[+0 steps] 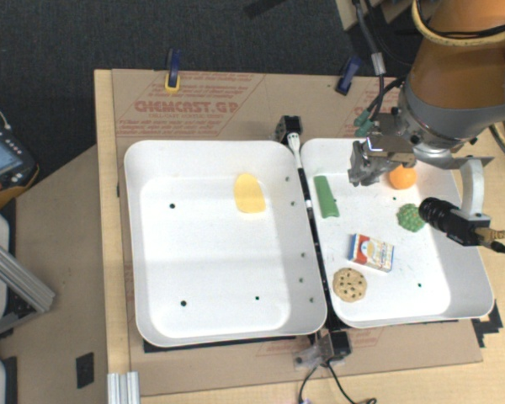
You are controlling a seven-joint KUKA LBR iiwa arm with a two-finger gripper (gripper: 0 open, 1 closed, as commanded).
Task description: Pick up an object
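The tabletop (pixel 109 225) is the biggest thing seen, and two white bins are set on it side by side. The left bin (pixel 151 251) holds one yellow lump (pixel 249 194). The right bin (pixel 463 293) holds the rest of the small things.

The arm (pixel 463 49) is reached in over the right bin. Its gripper (pixel 366 171) hangs near the bin's far end, just beside an orange ball (pixel 401 177). It cannot be told if the jaws are apart or together, and nothing is seen held.

Any one thing may be picked. The orange ball is closest to the gripper. It looks light and smooth, so it may roll or slip away; it is best pinched across its middle.

The green stick (pixel 326 196) lies near the wall between the bins. It looks stiff and light, and is best held across its thin sides.

The small box (pixel 371 252) lies flat in the middle of the bin. It looks like light card that could be squashed, so a soft squeeze on its short sides is best.

The cookie (pixel 349 284) lies flat near the front. It is thin and hard to get under.

The green lump (pixel 411 217) sits beside a black part of the arm. It looks bumpy, so it should be easy to hold.
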